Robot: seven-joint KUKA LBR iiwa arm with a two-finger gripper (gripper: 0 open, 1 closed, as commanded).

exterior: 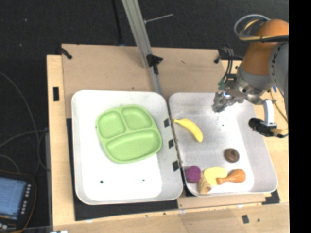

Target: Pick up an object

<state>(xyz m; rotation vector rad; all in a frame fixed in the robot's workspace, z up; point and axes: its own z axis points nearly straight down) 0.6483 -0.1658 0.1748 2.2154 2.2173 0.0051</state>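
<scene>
Camera view gives me the gripper (221, 102), grip unreadable, with the banana (189, 129) down-left of it.

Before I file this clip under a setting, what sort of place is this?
Probably a robot lab bench for grasping tests: two white bins side by side on a board, a grey and orange arm reaching in, and toy food such as a banana.

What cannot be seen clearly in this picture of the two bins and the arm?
- Tool, camera view: too small and blurred to judge its fingers.
- Arm: cut off by the right edge.
- Small items near the purple object and yellow piece in the right bin: crowded, shapes unclear.
- Dark screen: cut off at the left edge, unreadable.
</scene>
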